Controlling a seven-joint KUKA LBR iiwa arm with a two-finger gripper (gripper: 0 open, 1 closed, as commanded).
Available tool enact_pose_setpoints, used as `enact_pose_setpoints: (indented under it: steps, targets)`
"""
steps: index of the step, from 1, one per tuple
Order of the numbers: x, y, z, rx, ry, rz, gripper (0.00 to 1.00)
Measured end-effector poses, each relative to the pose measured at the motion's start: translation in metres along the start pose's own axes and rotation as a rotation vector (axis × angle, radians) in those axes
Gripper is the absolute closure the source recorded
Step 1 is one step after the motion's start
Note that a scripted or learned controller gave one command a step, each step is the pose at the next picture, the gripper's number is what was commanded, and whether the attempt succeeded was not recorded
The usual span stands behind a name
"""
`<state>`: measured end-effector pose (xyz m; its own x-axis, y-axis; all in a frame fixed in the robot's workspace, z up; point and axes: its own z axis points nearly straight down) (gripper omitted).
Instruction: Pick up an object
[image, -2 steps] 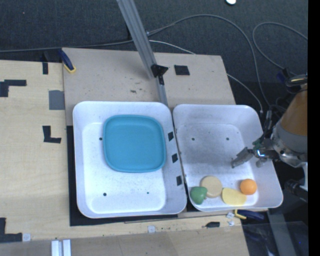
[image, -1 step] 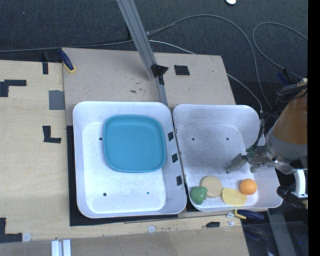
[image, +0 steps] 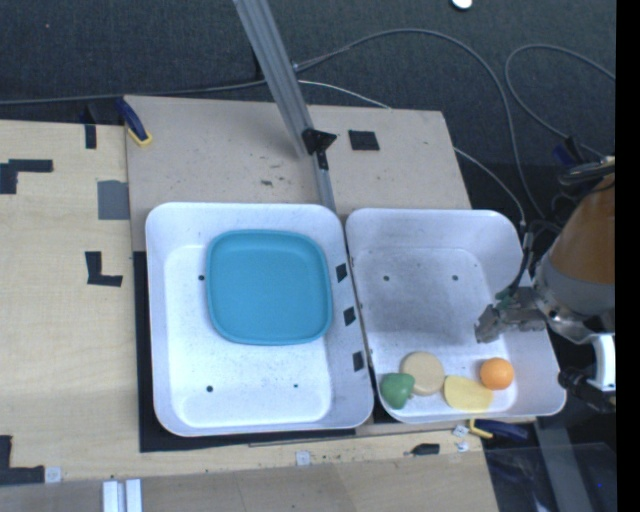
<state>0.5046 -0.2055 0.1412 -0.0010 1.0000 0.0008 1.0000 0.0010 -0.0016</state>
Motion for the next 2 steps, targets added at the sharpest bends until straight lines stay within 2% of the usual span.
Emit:
enact_pose_setpoints:
  steps: [2]
  targets:
    - [0.004, 0.001, -0.110, -0.003, -0.001, 0.000, 1.00]
